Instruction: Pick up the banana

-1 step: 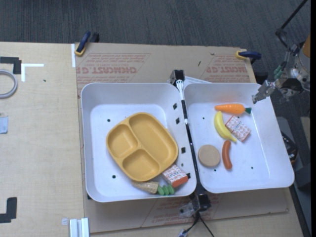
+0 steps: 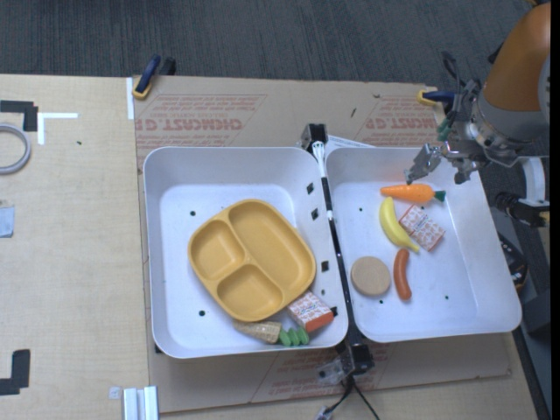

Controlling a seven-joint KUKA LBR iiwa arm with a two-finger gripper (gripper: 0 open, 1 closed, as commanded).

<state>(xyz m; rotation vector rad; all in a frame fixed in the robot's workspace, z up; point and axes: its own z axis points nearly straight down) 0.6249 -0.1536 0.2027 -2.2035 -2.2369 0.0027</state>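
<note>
gripper (image 2: 444, 163): fingers apart, empty, above carrot end
target: curved yellow plastic banana (image 2: 393, 224), right bin
approach: drop w/ fingers straddling mid-body

We see the arm (image 2: 525, 51) reaching in from the far right, its orange band uppermost. Our gripper (image 2: 444, 166) hangs at its left end, fingers apart, with nothing between them.

Yellow banana (image 2: 393, 224), orange carrot (image 2: 409, 194).
</note>
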